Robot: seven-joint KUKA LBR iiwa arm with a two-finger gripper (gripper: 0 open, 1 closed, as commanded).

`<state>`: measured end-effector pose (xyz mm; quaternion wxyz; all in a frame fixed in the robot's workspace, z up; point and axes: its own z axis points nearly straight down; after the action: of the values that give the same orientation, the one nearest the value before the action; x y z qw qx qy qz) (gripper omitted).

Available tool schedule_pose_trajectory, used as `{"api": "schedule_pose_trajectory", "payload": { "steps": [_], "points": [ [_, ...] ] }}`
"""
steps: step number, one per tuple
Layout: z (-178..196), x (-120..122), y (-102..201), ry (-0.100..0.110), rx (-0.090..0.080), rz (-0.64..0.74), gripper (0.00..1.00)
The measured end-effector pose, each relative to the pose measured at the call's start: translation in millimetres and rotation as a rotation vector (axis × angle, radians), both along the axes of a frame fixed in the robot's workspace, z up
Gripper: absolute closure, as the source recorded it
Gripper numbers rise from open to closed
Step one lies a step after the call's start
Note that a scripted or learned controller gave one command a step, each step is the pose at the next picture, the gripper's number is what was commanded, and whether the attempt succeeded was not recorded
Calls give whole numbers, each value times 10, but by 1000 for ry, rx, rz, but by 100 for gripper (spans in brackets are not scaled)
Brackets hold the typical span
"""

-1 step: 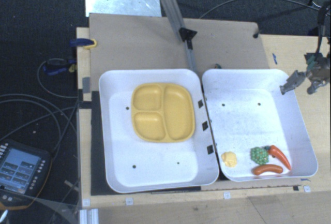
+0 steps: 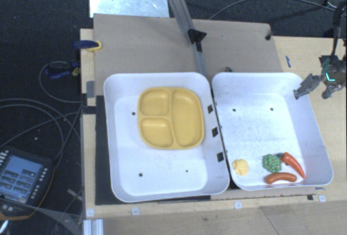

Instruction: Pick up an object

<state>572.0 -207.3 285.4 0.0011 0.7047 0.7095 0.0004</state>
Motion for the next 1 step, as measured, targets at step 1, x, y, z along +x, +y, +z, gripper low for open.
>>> {"api": "schedule_pose_trajectory", "payload": {
  "steps": [1],
  "points": [
    [-531, 104, -11, 4, 1, -3, 0]
  ]
}}
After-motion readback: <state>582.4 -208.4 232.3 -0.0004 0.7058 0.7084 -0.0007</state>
